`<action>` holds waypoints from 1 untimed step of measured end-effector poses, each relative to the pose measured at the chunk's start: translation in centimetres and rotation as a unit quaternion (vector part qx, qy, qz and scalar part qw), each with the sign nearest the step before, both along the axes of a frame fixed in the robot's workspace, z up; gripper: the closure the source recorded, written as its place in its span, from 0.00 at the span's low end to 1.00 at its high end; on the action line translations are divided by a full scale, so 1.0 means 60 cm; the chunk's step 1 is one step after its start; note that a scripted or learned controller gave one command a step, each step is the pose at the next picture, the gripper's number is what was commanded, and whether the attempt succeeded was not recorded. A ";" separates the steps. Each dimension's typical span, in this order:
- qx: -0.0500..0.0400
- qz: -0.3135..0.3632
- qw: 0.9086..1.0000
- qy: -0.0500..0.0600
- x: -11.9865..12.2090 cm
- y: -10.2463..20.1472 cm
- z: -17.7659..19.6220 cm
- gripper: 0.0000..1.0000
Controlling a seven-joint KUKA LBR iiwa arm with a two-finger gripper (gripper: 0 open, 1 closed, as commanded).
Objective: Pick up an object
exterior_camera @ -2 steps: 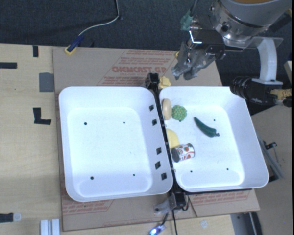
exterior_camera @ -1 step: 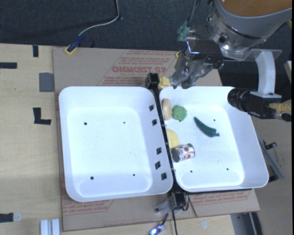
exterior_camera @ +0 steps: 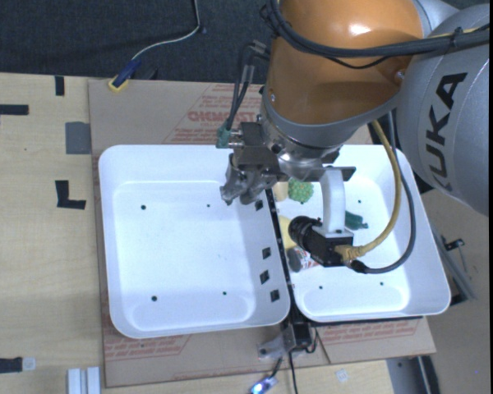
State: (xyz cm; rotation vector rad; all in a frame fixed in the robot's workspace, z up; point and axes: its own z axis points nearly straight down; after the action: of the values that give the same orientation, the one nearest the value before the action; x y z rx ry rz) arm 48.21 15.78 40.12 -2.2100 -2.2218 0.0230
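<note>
The end effector [exterior_camera: 248, 185], whose opening cannot be told, is seen over the bins' divider, so it should be lowered squarely onto the small green knobbly object [exterior_camera: 301, 191] in the right shallow white bin [exterior_camera: 411, 290].

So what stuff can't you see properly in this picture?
- Gripper: dark and small; its grip can't be judged.
- Right bin: the orange band and wrist hide much of it.
- Green object: partly hidden, can't tell what it is.
- Things beside the black part: too jumbled to name.
</note>
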 end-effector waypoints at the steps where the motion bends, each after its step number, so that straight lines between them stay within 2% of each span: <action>1: 0.004 -0.004 1.000 -0.015 0.003 -0.086 0.222 1.00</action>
State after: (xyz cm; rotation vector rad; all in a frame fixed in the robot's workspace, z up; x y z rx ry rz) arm 48.40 10.61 53.45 -2.2292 -2.2245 -0.0175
